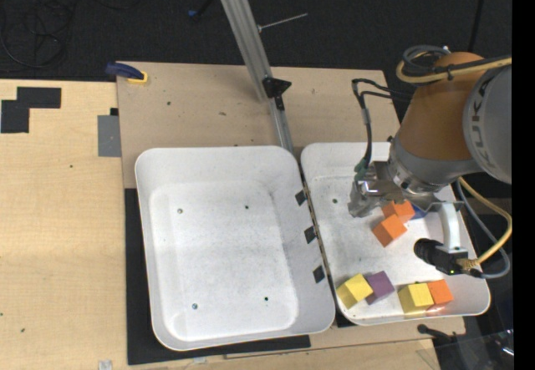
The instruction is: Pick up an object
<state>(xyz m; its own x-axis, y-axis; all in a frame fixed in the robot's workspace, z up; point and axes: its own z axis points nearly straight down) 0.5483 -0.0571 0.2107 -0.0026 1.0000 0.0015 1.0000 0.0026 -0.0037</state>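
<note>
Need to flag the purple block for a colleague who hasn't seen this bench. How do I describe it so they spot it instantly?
Look in the right-hand white bin, along its near edge. The purple block sits there touching a yellow block on its left. It is the only purple piece; the others nearby are yellow or orange.

Matt white plastic bins [217, 193] on a pale, smooth wooden bench [192, 109]

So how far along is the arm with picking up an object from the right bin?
Done: the grey arm's gripper is down in the right white bin, beside the orange cube. In hand: nothing visibly. Left: gripping and lifting a block; the orange cube, yellow cube and purple cube all lie on the bin floor.
</note>
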